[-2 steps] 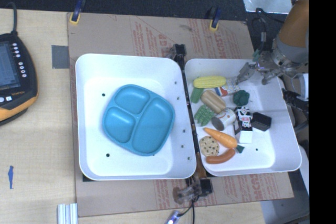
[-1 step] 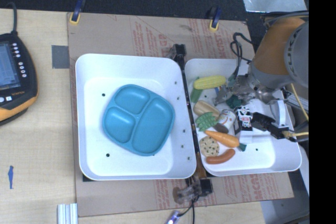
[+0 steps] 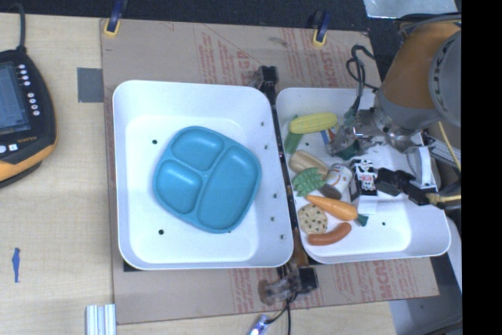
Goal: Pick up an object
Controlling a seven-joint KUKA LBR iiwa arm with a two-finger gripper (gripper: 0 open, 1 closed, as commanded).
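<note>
Listing hazards for the pick.

Item: claw (image 3: 346,139), low over the right bin (image 3: 423,243), just beside the corn cob (image 3: 314,122). Whether it is spread or pressed together cannot be told; nothing is seen pinched in it.

Item: candidate objects, all in the right bin's left half: corn cob, tan roll (image 3: 307,162), green leaf (image 3: 307,181), small can (image 3: 337,180), carrot (image 3: 333,208), cookie (image 3: 314,220), sausage (image 3: 329,234). Several touch or overlap.

Risks, as judged:
- A descent among close neighbours may nudge two pieces and grip neither.
- Rounded pieces such as the corn cob or small can may roll or squirt free.
- The flat green leaf and cookie offer little to pinch.
- Pieces near the bin wall leave scant room.

Item: blue divided plate (image 3: 205,179), alone in the left bin (image 3: 129,169), well apart; unlikely to be disturbed.
</note>
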